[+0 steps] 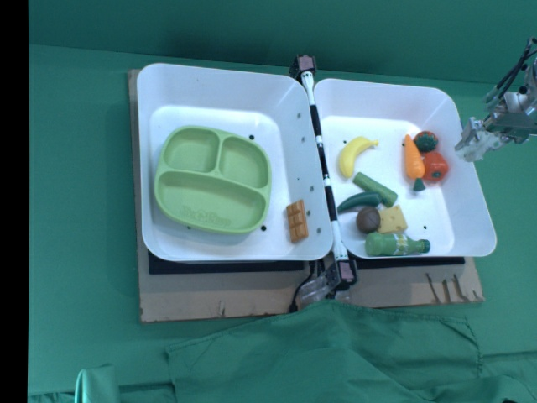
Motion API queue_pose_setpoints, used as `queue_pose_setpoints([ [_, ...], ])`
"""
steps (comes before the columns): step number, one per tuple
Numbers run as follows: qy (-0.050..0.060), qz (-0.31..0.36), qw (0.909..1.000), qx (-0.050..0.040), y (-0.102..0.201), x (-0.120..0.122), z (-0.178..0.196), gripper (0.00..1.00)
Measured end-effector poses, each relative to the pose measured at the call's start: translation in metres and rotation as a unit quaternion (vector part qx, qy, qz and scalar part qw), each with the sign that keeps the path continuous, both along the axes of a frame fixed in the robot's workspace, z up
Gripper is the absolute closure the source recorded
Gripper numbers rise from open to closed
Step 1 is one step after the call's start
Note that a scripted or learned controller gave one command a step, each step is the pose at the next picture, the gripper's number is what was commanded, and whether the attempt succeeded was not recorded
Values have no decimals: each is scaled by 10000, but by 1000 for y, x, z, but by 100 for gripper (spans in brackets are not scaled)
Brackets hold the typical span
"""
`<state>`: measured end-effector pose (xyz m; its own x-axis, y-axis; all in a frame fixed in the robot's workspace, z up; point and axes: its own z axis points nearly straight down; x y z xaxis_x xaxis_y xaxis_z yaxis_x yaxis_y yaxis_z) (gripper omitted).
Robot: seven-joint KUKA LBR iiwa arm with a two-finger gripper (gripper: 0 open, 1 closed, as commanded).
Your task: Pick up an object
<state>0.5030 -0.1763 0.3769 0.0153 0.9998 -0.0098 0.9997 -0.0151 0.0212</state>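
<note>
The right bin (470, 217) holds several toy foods: a yellow banana (357, 155), an orange carrot (413, 161), a red tomato (435, 169), a small red and green piece (426, 140), a green cucumber (375, 189), a dark green pod (359, 201), a brown kiwi (367, 219), a yellow cheese wedge (393, 218) and a green bottle (396, 244). My gripper (477, 141) hangs over the right bin's far right rim, to the right of the tomato and apart from every toy. Nothing shows in it.
The left bin (168, 86) holds a light green divided plate (213, 178) and a brown chocolate bar (296, 221) near its right wall. A black and white divider (323, 170) runs between the bins. Green cloth (336, 351) lies bunched in front of the bench.
</note>
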Motion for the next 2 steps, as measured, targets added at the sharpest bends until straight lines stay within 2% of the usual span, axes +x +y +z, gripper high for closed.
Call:
queue_pose_setpoints([
  [1,117,71,9999,50,28,34,-92,100],
  [2,101,47,9999,40,15,17,-97,100],
])
